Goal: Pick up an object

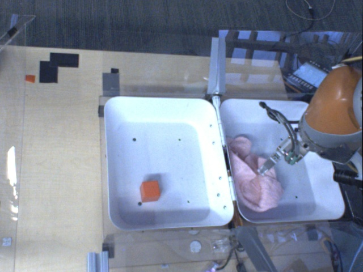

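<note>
A crumpled pink cloth lies along the left side of the right bin. An orange block sits near the front of the left bin. The arm reaches in from the right, and its gripper hangs low with the fingertips down at the cloth's right part, touching or just above it. The fingers look close together, but whether they pinch any fabric is too small to tell.
A metal divider rail runs between the two bins. The arm's grey and orange body overhangs the right bin's far right side. Black and orange markers lie on the wooden bench at far left.
</note>
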